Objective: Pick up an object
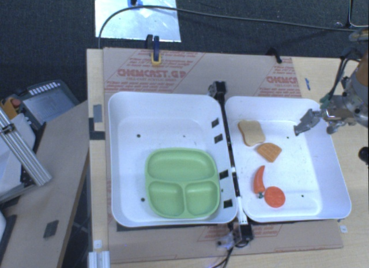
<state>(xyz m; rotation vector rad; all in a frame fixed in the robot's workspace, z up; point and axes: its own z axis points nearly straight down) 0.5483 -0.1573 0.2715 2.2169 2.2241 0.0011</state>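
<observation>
In the right bin (331, 200) lie a tan bread slice (251, 132), an orange-brown wedge (269, 151), a red chili pepper (259, 178) and a red-orange round tomato (274, 196). My gripper (318, 125) hovers over the bin's far right corner, well to the right of the bread slice. It is open, with nothing between its fingers. One dark finger (304, 124) points left and down toward the bin floor.
The left bin (130, 123) holds a green divided plate (183, 182) near its front. A black divider with clips (225, 146) runs between the bins. Cables and a yellow clamp (155, 51) sit behind them. Grey equipment (34, 123) stands on the left.
</observation>
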